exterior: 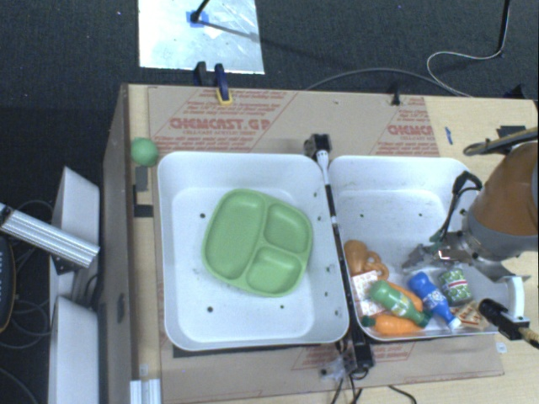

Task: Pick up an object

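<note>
We see the pincer (440,257) low in the right bin (387,183), just above a pile of small objects at that bin's near edge: a blue bottle (431,296), a green bottle (396,300), a carrot (394,325) and a pretzel (364,257). We cannot tell how the pincer stands. The left bin (181,225) holds a green divided plate (257,241). A green ball (144,151) rests on the surface (278,116).

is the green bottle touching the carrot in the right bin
Touching. The camera view shows the green bottle lying right against the top of the carrot at the near edge of the right bin, with no gap between them.
</note>
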You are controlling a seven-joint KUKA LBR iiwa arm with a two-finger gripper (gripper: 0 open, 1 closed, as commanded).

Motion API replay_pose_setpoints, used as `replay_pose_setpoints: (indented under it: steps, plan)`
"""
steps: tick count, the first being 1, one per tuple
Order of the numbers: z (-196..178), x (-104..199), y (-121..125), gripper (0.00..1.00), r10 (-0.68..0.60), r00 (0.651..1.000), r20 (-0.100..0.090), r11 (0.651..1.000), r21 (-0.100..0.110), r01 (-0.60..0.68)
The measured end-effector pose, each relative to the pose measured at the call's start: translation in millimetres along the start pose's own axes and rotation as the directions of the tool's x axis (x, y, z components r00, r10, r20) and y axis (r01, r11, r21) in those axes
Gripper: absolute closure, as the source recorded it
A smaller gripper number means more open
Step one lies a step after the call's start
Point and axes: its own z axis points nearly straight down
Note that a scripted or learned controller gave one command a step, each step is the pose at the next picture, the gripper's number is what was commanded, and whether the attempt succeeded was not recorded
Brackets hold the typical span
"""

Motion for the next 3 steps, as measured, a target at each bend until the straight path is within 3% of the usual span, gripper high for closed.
replay_pose_setpoints:
  steps: [1, 2, 3]
  plan:
    - [-10.7, 0.3, 1.4, 1.00, -0.002, 1.000, 0.001, 1.000, -0.004, 0.002]
    - [-102.9, 46.3, 29.7, 1.00, -0.004, 1.000, 0.000, 1.000, -0.006, 0.004]
    - [-101.9, 45.6, 28.7, 0.00, -0.003, 1.000, 0.000, 1.000, -0.003, 0.003]
